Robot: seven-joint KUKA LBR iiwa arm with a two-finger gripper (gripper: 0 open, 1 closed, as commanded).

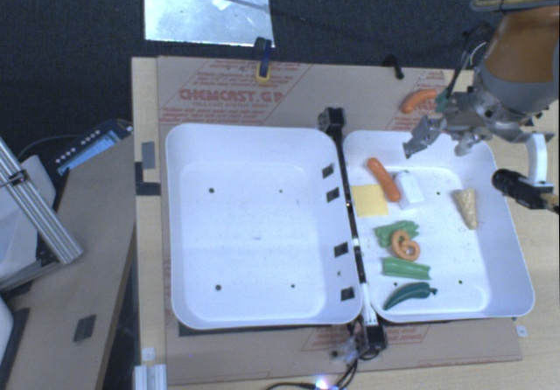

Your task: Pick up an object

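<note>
Overhead, the arm (525,38) hangs above the right bin's (512,275) far edge, its hand (444,135) spread wide, holding nothing.

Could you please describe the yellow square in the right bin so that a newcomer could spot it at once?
Start at the right bin and look along its left wall, beside the divider between the bins. The yellow square lies flat there, just left of the orange sausage and above the green pieces. It is the only flat, pale yellow, straight-edged item among rounded ones.

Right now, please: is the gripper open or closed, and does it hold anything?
Gripper: open, holding nothing, up above the far edge of the right bin.
</note>
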